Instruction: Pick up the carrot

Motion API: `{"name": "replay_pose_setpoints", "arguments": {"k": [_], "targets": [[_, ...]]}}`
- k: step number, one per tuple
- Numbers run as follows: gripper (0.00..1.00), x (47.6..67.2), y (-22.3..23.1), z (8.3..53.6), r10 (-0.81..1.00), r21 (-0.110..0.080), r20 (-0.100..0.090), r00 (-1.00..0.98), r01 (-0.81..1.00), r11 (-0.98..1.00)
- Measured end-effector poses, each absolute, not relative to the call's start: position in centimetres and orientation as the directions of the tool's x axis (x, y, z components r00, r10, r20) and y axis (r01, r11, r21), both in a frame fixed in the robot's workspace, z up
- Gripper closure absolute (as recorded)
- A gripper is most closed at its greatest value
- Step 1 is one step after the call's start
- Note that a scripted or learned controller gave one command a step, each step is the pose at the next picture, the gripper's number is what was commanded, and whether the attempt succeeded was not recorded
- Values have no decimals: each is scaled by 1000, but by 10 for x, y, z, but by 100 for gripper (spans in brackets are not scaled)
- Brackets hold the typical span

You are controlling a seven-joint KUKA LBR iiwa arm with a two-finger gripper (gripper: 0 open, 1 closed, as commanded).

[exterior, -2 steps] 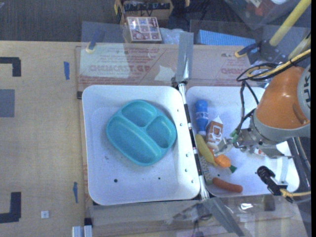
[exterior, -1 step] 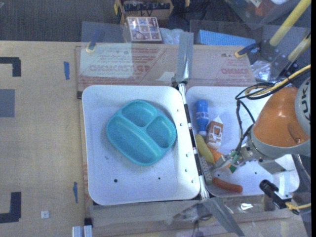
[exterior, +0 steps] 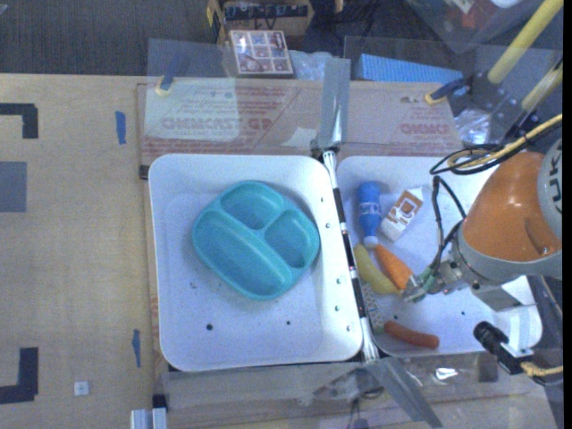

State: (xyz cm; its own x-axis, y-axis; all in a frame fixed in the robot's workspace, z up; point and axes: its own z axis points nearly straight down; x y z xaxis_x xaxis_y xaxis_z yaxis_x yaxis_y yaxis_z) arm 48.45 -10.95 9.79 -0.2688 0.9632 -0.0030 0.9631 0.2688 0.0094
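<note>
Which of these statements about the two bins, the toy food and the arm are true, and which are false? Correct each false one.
1. The teal divided plate lies in the left bin. True.
2. The carrot sits on the teal plate. False: it lies in the right bin, beside the banana.
3. The gripper is at the carrot's lower end. True.
4. The blue bottle lies in the left bin. False: it is in the right bin.
5. A sausage lies near the right bin's front edge. True.

Red print runs across the flattened cardboard sheet (exterior: 214, 114) along the desk's far edge, seen reversed and too faint to read. On the arm (exterior: 523, 213), at the right edge, part of a dark letter shows.
</note>
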Motion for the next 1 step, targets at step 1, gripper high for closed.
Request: {"name": "replay_pose_setpoints", "arguments": {"k": [1], "targets": [[100, 479, -51, 185, 993, 0, 0, -120, 993, 120]]}}
